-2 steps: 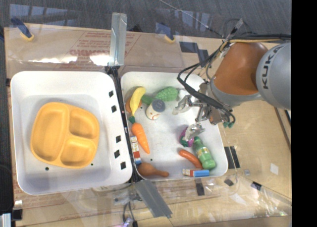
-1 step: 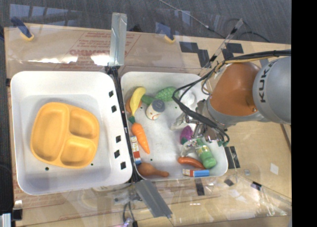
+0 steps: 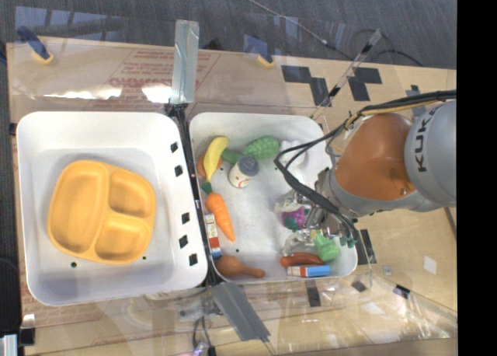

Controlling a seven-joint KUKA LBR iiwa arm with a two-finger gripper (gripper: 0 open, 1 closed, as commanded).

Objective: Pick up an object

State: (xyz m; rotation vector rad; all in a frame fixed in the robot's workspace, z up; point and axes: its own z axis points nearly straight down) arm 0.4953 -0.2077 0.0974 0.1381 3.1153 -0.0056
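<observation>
gripper (image 3: 309,222) low in the right bin (image 3: 264,125), finger state not discernible, over a small green toy (image 3: 327,249) by the near wall: likely light, rigid, slippery plastic, best gripped across its middle

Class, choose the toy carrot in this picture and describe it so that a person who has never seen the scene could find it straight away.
Start at the right-hand white bin, the one crowded with toy food, and look along its left wall. The carrot lies there at a slant, below the yellow banana and above the brown drumstick. It alone is bright orange and tapers to a point, with a small green top.
</observation>
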